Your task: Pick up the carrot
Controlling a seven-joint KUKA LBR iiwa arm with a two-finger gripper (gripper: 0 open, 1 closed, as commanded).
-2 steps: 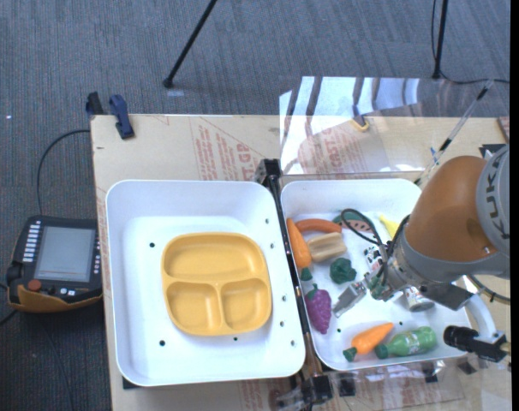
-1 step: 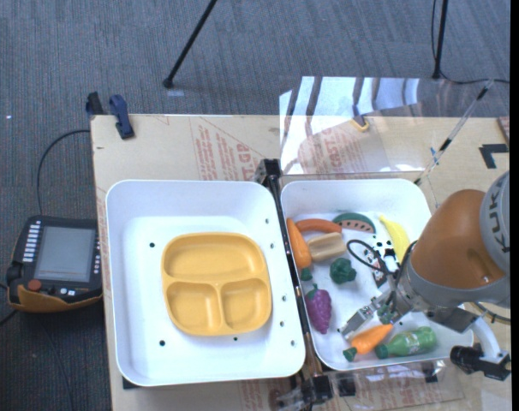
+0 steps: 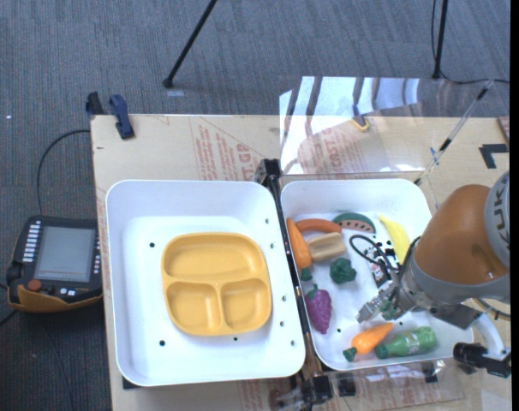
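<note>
The carrot [image 3: 372, 337], orange with a green stub at its lower left end, lies slanted near the front wall of the right bin [image 3: 414, 193]. My gripper [image 3: 380, 306] hangs just above and behind it, close to its upper end, with nothing visibly held. The arm's orange band [image 3: 461, 238] covers the bin's right side.
A green bottle [image 3: 408, 342] lies right beside the carrot. Purple grapes [image 3: 319, 308], broccoli [image 3: 343, 271], a bun [image 3: 325, 247], an orange sausage [image 3: 318, 226], a watermelon slice [image 3: 352, 222] and a banana [image 3: 396, 234] share the bin. A yellow divided plate [image 3: 217, 282] sits in the left bin [image 3: 131, 221].
</note>
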